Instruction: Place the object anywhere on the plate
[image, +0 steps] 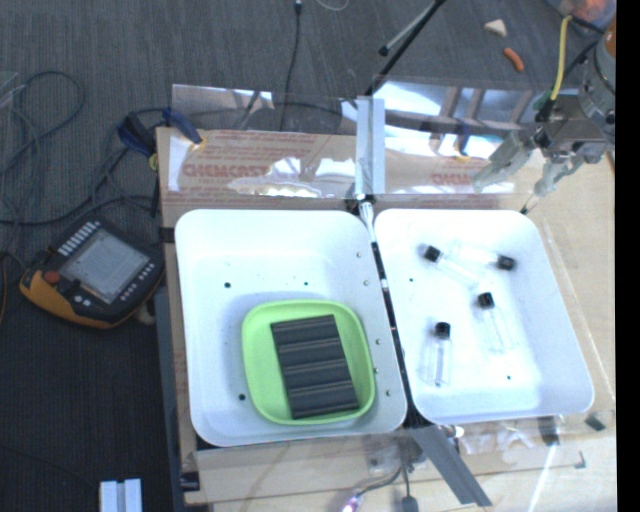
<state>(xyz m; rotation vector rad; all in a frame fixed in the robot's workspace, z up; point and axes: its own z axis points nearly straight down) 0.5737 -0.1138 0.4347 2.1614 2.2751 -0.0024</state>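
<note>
Well below end effector (522, 166): vials (437, 352).

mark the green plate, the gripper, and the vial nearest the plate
green plate (256, 330): camera view, bare left rim.
gripper (523, 170): camera view, midway between fingertips.
vial nearest the plate (437, 352): camera view, clear body below black cap.

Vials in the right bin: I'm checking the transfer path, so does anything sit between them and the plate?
The two bin walls meet between the vials and the green plate. A dark ribbed block lies on the plate, leaving its rim bare. The gripper hangs above the right bin's far edge.
</note>
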